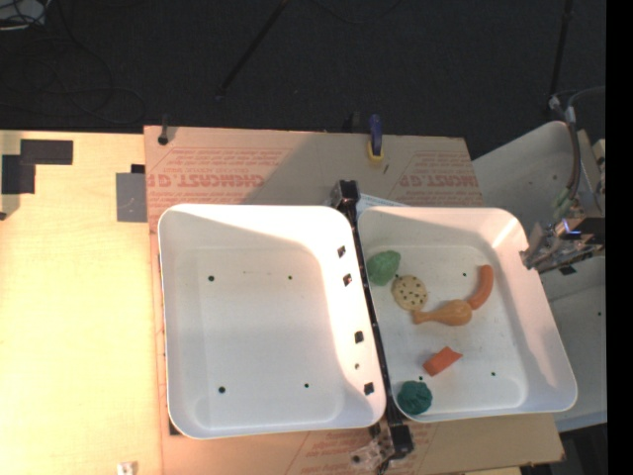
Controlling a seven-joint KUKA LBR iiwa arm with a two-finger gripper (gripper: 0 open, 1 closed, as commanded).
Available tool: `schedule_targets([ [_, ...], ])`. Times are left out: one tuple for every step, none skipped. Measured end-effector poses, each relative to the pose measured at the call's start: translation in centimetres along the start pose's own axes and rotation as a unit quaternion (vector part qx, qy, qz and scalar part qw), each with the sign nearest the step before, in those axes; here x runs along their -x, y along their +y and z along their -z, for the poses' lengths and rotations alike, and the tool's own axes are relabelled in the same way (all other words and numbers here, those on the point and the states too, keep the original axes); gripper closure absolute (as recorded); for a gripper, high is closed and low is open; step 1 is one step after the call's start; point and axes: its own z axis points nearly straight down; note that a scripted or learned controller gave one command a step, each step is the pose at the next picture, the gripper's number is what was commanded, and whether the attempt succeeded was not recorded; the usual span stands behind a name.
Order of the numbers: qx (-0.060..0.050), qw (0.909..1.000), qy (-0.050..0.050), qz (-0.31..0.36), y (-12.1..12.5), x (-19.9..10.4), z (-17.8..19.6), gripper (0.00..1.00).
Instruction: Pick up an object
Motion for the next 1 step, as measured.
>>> schedule_targets([
  [-0.010,1.0000,0.002,0.000,4.73,-3.69,-7.90,1.00],
])
